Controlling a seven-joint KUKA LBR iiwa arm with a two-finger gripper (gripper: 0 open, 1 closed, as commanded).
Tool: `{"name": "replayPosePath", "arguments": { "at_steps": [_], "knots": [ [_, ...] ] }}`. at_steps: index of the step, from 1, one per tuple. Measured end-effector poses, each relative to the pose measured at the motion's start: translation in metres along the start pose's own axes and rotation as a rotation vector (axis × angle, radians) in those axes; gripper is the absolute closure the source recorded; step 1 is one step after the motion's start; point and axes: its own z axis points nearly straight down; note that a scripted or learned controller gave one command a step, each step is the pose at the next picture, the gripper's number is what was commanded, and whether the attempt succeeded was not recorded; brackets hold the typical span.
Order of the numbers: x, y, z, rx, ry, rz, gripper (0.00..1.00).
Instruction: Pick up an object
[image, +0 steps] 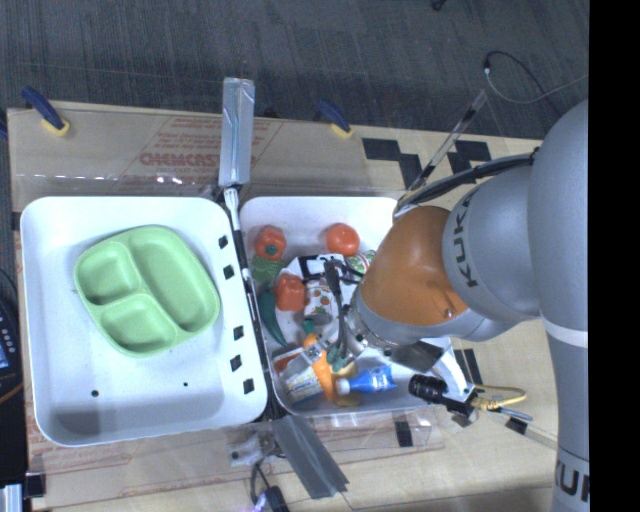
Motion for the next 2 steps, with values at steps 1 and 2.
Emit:
{"name": "replayPosePath", "arguments": {
  "at_steps": [1,2],
  "knots": [
    [-0.007,0.001,-0.013,-0.01,-0.022,0.001,1.0],
    [-0.046,0.065,-0.133,0.005,-0.001,0.241,1.0]
  ]
}}
